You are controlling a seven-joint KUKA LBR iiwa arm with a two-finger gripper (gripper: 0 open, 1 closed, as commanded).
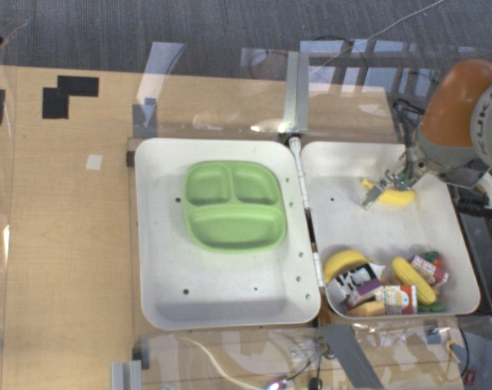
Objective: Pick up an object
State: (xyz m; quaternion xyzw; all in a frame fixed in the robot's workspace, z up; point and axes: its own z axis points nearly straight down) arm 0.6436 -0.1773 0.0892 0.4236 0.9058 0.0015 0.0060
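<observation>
Small yellow banana-shaped object (390, 195), lying flat on the floor of the right bin (343, 218). It rests in the bin's far half, well apart from the pile of items (388, 283) at the near edge.

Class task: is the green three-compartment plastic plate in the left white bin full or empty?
Empty. The green three-compartment plastic plate shows bare green in all its sections; the toy foods lie in the right white bin instead.

A light wooden bench (59, 242) seen from above at a slant; two shallow white bins sit on it side by side — the left bin (161, 291) and the right bin (343, 169) — their inner edges touching along a metal strip (297, 96); black marks (67, 94) lie flat on the bench's far left; a small pale square (94, 162) lies nearer the bins.
</observation>
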